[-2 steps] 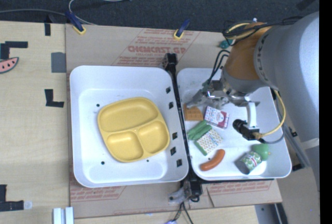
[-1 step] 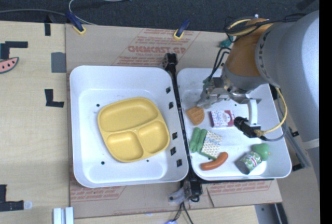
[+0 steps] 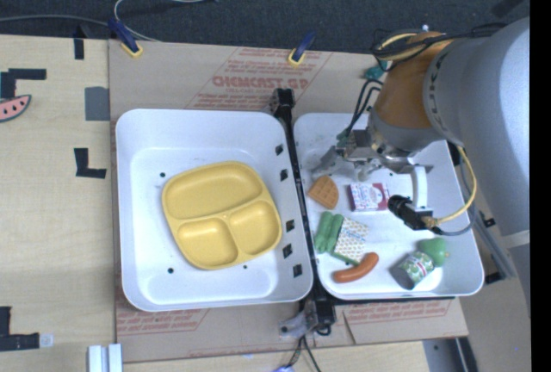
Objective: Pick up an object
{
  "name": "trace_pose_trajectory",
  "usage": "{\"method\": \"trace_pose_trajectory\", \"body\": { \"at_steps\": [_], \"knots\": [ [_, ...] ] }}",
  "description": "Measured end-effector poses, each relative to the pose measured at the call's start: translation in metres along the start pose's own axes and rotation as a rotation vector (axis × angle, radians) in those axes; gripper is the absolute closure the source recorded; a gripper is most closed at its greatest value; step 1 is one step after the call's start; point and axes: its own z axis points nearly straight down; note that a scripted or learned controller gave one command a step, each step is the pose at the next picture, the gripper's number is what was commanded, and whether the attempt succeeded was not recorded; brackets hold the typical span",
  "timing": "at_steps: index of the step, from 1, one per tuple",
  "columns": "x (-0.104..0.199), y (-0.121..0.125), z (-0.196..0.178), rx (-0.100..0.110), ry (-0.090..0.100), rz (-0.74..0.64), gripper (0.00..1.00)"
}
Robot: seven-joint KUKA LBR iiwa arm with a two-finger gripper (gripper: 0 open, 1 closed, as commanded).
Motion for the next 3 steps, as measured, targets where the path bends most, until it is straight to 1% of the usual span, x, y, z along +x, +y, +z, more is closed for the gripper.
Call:
{"method": "trace_pose_trajectory", "body": {
  "at_steps": [1,2,3],
  "knots": [
    [-0.0022,0.0145,0.0159,0.014,-0.002,0.000,0.00],
    [-0.0026,0.0149,0.0063,0.013,-0.003,0.000,1.00],
    [-0.0026,0.0149,0.0064,0.012,-0.003,0.000,0.00]
  ]
}}
